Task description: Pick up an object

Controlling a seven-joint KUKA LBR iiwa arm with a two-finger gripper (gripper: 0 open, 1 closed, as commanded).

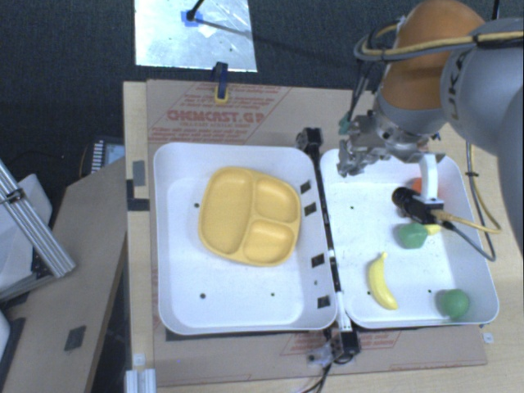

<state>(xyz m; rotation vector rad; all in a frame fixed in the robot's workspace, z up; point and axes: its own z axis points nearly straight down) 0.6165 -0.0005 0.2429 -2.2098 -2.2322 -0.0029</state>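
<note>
Two-finger gripper [350,166] hovers over right white bin's [360,301] back corner; finger state unreadable. Nothing held. You steer toward yellow plastic banana [381,281], descend centred, straddle narrow width.

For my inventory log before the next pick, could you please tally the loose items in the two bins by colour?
Yellow: 2, a divided plate in the left bin and a banana in the right bin.
Green: 2, one piece mid-bin, one at the near right corner.
Total: 4.
</note>
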